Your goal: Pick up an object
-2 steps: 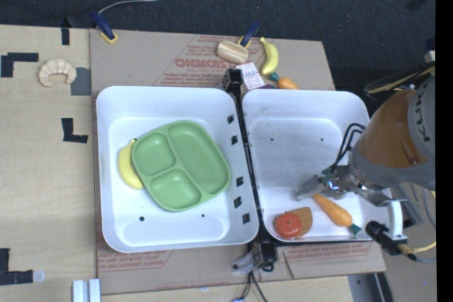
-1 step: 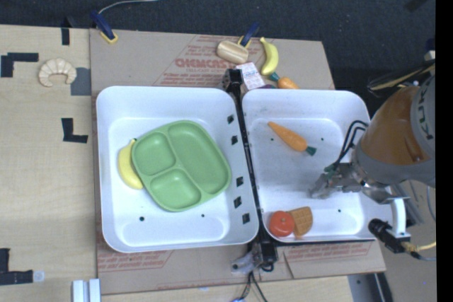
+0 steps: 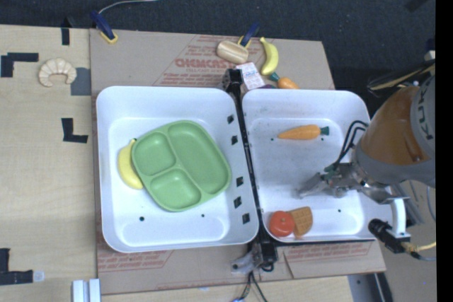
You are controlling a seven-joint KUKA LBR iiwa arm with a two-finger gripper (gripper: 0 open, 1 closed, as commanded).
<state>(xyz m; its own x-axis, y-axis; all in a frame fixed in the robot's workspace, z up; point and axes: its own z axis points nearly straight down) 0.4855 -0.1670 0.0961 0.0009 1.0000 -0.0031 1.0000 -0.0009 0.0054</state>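
My gripper point(image 3: 307, 188) hangs low over the middle of the right bin point(image 3: 354, 104), pointing left, with nothing visibly between its jaws. An orange carrot point(image 3: 301, 131) lies apart from it toward the bin's far side. Near the front edge, below the gripper, a red tomato point(image 3: 282, 223) sits touching a tan cracker-like piece point(image 3: 303, 219). In the left bin point(image 3: 113, 223), a green divided plate point(image 3: 181, 165) rests partly over a yellow banana point(image 3: 127, 167).
Behind the bins on the cardboard lie a bread roll point(image 3: 231, 51), a second banana point(image 3: 269, 56), a small box point(image 3: 249, 76) and an orange item point(image 3: 287, 83). A croissant point(image 3: 56, 71) sits far left on the bench. The arm's orange band point(image 3: 396, 131) overhangs the right bin's right edge.
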